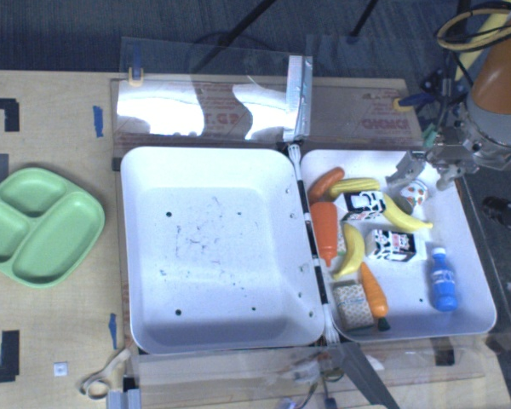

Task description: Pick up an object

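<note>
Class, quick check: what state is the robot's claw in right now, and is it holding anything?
Claw: above the back corner of the right bin; open or shut cannot be told, and nothing is seen held in it.

I see my pale wooden bench (60, 331) carrying two white bins side by side, left bin (145, 177) and right bin (477, 305), with a green divided plate (38, 226) at far left.

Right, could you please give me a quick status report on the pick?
Gripper above right bin's far corner. Nothing seen held. Bananas, carrots, blue bottle crowded below.
</note>
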Action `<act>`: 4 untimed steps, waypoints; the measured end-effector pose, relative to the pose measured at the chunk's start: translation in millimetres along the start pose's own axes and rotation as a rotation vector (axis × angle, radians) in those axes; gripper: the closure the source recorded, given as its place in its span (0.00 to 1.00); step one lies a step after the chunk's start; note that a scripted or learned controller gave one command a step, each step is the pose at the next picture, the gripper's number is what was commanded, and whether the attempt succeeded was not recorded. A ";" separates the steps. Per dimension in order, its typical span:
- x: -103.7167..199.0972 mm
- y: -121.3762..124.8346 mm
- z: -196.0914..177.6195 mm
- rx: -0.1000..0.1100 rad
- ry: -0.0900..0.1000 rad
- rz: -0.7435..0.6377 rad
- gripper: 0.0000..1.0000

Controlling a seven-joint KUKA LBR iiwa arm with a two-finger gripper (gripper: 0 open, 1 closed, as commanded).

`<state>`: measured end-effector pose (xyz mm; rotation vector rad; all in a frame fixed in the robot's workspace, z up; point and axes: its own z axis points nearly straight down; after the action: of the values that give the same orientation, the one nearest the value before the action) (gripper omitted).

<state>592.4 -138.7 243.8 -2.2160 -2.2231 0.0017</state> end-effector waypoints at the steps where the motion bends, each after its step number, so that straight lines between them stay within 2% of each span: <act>1: -79.6 -54.1 46.9 -0.001 -0.001 0.017 0.00; 2: -72.1 -13.9 82.3 -0.004 -0.002 -0.102 0.00; 3: -72.0 22.1 147.8 -0.007 0.011 -0.016 0.00; 4: -71.6 53.9 154.9 -0.007 0.015 -0.015 0.00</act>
<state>646.2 -210.0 88.7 -2.1954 -2.2359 -0.0232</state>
